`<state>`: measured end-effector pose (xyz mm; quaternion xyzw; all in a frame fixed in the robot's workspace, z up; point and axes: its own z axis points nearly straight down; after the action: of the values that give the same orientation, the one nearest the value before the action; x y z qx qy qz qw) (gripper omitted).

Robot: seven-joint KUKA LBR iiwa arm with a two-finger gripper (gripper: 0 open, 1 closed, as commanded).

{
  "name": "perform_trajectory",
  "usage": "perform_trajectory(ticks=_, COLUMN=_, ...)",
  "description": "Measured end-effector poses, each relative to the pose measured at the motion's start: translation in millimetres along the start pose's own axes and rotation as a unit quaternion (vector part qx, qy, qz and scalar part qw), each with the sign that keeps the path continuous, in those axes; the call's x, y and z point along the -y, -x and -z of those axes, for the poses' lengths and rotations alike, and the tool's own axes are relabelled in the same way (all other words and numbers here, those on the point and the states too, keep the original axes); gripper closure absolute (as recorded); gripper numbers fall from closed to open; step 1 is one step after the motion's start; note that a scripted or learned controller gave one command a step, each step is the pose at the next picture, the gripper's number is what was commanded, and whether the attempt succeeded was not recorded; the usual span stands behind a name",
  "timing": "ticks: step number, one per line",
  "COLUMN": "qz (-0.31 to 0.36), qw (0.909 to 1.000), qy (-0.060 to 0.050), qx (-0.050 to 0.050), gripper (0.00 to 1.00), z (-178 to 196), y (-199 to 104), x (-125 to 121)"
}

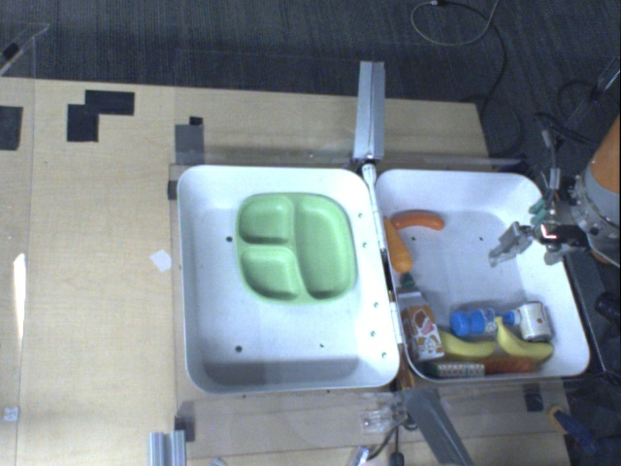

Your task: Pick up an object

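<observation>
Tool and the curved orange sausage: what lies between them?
In the camera view, only bare white bin floor lies between tool and orange sausage.

Claw (511, 244), seemingly bare, hangs over right bin (466, 197).

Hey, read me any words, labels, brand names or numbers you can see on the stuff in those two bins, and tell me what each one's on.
No text can be read anywhere in this view.
Small carton in the right bin: printed front, too small and blurred to read.
Blue bottle: pale label, nothing legible.
Silver can: no readable marking.
Green divided tray in the left bin: plain, no print.
</observation>
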<state>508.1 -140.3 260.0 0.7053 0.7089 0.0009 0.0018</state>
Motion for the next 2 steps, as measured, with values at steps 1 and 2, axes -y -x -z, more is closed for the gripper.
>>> perform_trajectory(ticks=1, qz=0.039, qw=0.9992, qy=-0.001, qx=-0.001, gripper=0.00, z=-159.8, y=-28.0, x=4.7)
perform_trajectory(ticks=2, qz=0.039, qw=0.9992, qy=0.002, qx=0.000, gripper=1.00, z=-148.7, y=-28.5, x=2.6)
